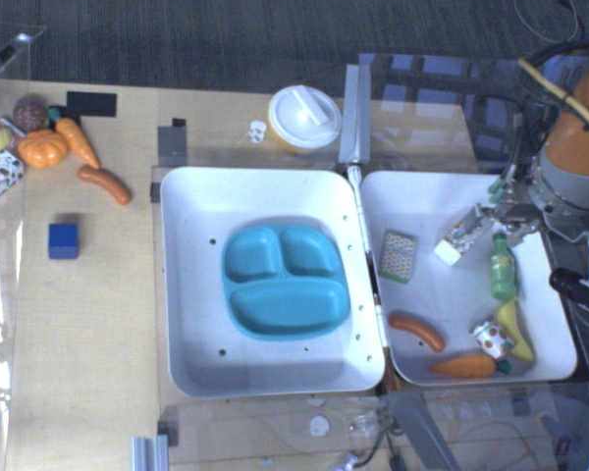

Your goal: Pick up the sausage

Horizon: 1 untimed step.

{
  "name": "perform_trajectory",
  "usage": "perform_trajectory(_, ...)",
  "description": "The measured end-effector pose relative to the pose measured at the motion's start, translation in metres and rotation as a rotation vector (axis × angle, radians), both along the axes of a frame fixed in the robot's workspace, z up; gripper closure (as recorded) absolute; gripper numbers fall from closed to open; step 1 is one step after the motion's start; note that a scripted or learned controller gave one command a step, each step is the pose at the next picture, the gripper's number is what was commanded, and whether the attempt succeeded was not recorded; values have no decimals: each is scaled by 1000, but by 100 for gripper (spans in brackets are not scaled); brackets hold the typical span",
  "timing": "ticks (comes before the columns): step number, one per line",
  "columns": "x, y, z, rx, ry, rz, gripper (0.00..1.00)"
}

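The gripper (476, 226) is seen over the upper middle of the right bin (427, 192), reaching in from the right. Whether the jaws are open or closed cannot be told from this view; nothing is seen between them.

The sausage (416, 331) lies on the floor of the same bin, below the jaws and somewhat to their left, near the bin's lower left corner. Its long axis is set at a slant, running from upper left down to lower right. A descent toward the lower left is judged to be what the coming move calls for, with the jaws turned across that axis.

Open floor is left around the sausage on its upper side. A toy carrot (465, 366) lies just below and to the right of it, close but apart. The bin's left wall stands near its upper end. A speckled sponge (399, 256) lies between the jaws and the sausage, off to the left, and a green bottle (502, 268) lies just to the right of the jaws.

A second sausage (105, 183) lies on the table (88, 361), far to the left beyond the other bin.
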State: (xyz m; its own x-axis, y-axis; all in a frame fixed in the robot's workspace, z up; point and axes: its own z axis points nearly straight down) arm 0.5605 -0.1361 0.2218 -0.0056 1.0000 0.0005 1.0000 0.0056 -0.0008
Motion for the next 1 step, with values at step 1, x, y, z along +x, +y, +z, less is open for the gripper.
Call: perform_trajectory(1, -28, 39, -128, 0, -3, -136, 0)
